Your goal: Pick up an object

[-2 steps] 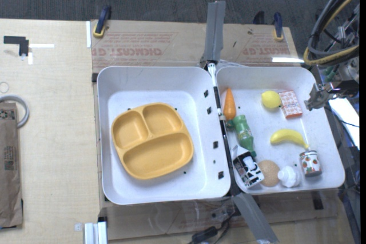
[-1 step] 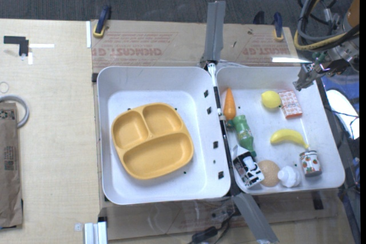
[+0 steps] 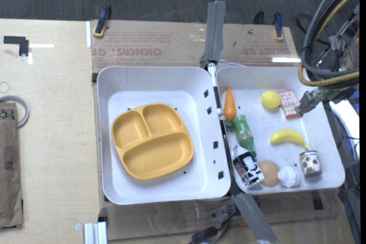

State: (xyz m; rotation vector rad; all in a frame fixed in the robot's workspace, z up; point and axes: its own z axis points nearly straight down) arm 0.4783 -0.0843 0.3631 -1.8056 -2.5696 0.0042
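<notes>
The right bin (image 3: 320, 183) holds an orange carrot (image 3: 229, 104), a green bottle (image 3: 244, 131), a yellow lemon (image 3: 271, 99), a banana (image 3: 289, 137), a small pink-and-red box (image 3: 289, 104), a printed can (image 3: 309, 163), a white lump (image 3: 289, 176), a brown round bun (image 3: 268, 172) and a black-and-white packet (image 3: 247, 168). My gripper (image 3: 309, 101) hangs at the bin's right side, just right of the pink-and-red box and touching or nearly touching its edge. Nothing is visibly lifted.
The left bin (image 3: 108, 123) holds a yellow divided plate (image 3: 152, 140). A grey divider post (image 3: 214, 31) rises between the bins at the back. Cables (image 3: 329, 37) loop at the upper right. A brown bag (image 3: 10, 163) lies on the bench at far left.
</notes>
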